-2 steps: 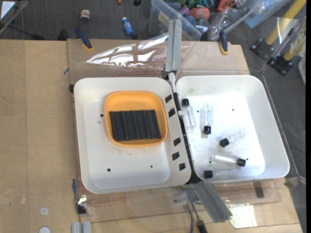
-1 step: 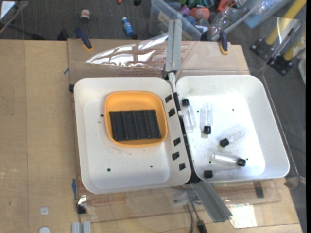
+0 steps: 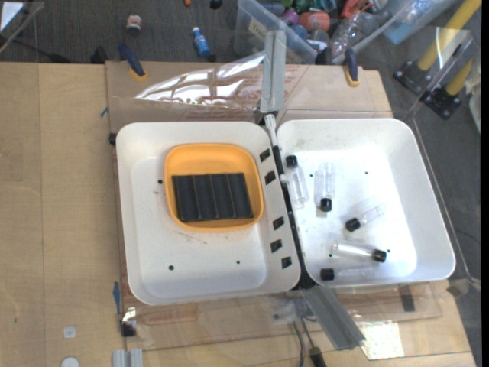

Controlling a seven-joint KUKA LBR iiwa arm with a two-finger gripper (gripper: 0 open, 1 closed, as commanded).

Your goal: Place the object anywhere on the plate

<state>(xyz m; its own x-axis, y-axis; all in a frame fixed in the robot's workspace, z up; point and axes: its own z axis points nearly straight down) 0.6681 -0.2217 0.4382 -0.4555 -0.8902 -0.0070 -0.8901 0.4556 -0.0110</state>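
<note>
An orange plate [image 3: 177, 167] sits in the left white bin [image 3: 145, 266], with a black ridged block [image 3: 212, 197] lying on it. In the right white bin [image 3: 412, 174] lie several clear vials with black caps: one near the divider [image 3: 295, 180], one upright-looking in the middle [image 3: 326, 186], one tilted [image 3: 362, 219], and one long one toward the front [image 3: 356, 251]. A loose black cap [image 3: 327, 274] rests by the front rim.
A metal bar [image 3: 273, 71] rises behind the divider between the bins. Black clips [image 3: 276, 224] line the divider. A clear tub of colourful toys [image 3: 321, 6] stands at the back. Wooden bench surface [image 3: 53, 205] stretches to the left.
</note>
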